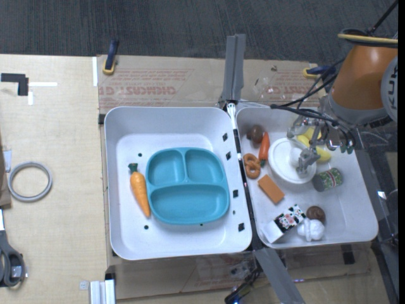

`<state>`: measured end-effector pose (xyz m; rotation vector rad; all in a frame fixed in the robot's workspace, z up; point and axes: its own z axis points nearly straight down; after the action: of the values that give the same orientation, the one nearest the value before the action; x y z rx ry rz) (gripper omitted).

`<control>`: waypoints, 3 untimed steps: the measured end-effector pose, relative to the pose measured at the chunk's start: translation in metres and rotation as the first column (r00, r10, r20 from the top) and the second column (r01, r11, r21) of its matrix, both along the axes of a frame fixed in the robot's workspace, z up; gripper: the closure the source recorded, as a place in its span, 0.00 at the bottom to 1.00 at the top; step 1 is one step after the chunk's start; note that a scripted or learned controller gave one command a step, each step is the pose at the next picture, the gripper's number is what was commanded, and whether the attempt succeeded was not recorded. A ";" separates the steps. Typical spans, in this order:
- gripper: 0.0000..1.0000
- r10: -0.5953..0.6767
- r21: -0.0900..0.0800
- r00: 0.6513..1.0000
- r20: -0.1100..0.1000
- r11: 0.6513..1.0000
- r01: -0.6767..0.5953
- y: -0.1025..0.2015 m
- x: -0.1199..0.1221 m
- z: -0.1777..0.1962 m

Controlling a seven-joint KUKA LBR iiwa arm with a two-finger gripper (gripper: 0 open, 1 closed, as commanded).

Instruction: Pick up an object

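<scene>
My gripper [306,164] hangs low over the right bin [361,201], its tip above a white bowl [283,162]. A yellow banana [319,151] lies just right of it, partly under the wrist. Around it are a green can [328,179], an orange block [271,189], a pretzel [252,166], a red pepper [264,147] and a brown ball [254,133]. Toward the front lie a cow-patterned carton [285,223], a brown donut [315,214] and a white lump [311,230]. Nothing shows as held.
The left bin [120,189] holds a teal divided plate [187,185] and a toy carrot [140,190] beside it. On the bench at the left are a grey tape ring [28,181] and scissors [12,266]. A grey divider post [233,68] rises between the bins.
</scene>
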<state>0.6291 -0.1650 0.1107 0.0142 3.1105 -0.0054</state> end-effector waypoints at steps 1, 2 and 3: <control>0.00 0.043 -0.002 0.999 -0.012 0.999 -0.043 -0.023 0.024 -0.005; 0.00 0.032 -0.005 0.999 -0.008 0.999 -0.032 -0.023 0.018 -0.005; 0.00 -0.042 -0.005 0.999 -0.006 0.999 0.042 -0.017 0.010 -0.004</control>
<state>0.6386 -0.1820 0.1068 0.0797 3.1157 -0.0145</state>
